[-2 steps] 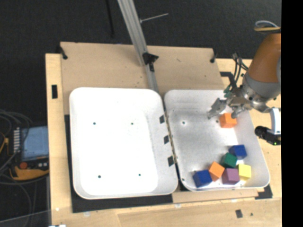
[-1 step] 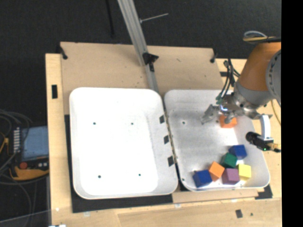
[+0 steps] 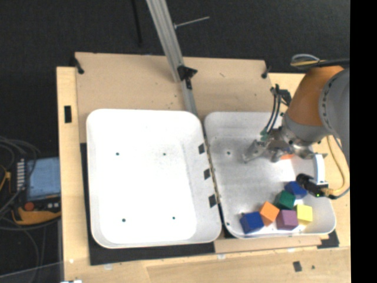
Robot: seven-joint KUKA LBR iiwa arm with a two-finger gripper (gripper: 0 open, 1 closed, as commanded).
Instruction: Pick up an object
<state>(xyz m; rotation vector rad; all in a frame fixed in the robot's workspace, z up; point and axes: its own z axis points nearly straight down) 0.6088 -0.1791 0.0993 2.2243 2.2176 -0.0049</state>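
Several coloured blocks lie clustered in the front right corner of the right bin [image 3: 235, 175]: a blue block [image 3: 251, 221], an orange block [image 3: 270, 212], a purple block [image 3: 287, 219], a yellow block [image 3: 304, 213], a green block [image 3: 286, 200] and a second blue block [image 3: 296, 188]. My gripper [image 3: 264, 152] hangs over the middle of the right bin, behind and to the left of the cluster. It is open, with nothing between its fingers. A small orange-red patch [image 3: 287, 156] peeks out beside the wrist, mostly hidden.
The left bin [image 3: 147, 175] stands beside the right one, joined by dark clips along the shared rim. A slanted metal rail [image 3: 168, 37] rises behind the bins. The arm's orange band [image 3: 309, 99] and cables overhang the right bin's far right side.
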